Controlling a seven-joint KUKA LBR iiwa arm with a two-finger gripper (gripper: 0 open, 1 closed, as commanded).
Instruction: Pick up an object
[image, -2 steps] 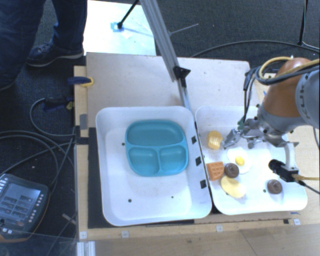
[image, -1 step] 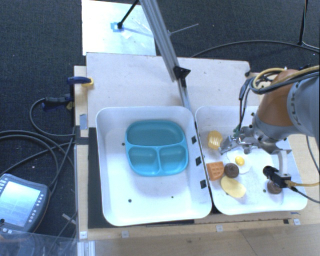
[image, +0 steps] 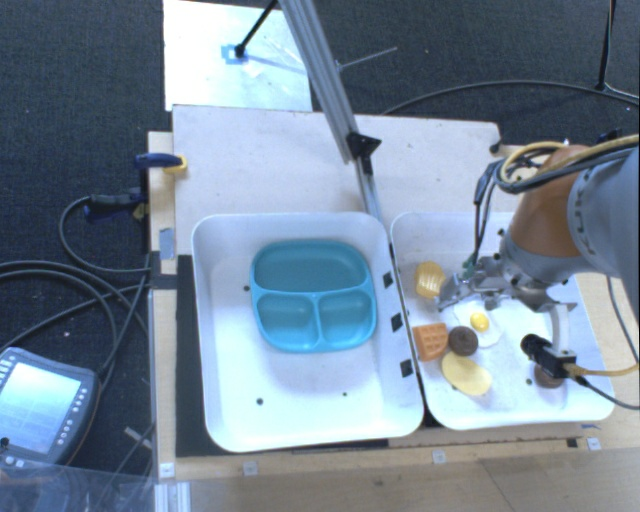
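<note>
Although the gripper (image: 470, 283) hangs low over the right bin (image: 590, 405), whether it is parted or closed cannot be told; advice: descend squarely on one item standing apart from its neighbours. Right bin holds: one yellow rounded piece (image: 430, 279); one fried egg (image: 481, 325); one orange block (image: 431, 340); one brown ball (image: 462, 341); one yellow oval (image: 466, 375). Left bin (image: 225, 400): one blue divided tray (image: 311, 295).

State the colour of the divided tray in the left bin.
Light blue; the tray shows plainly in the camera view.
</note>
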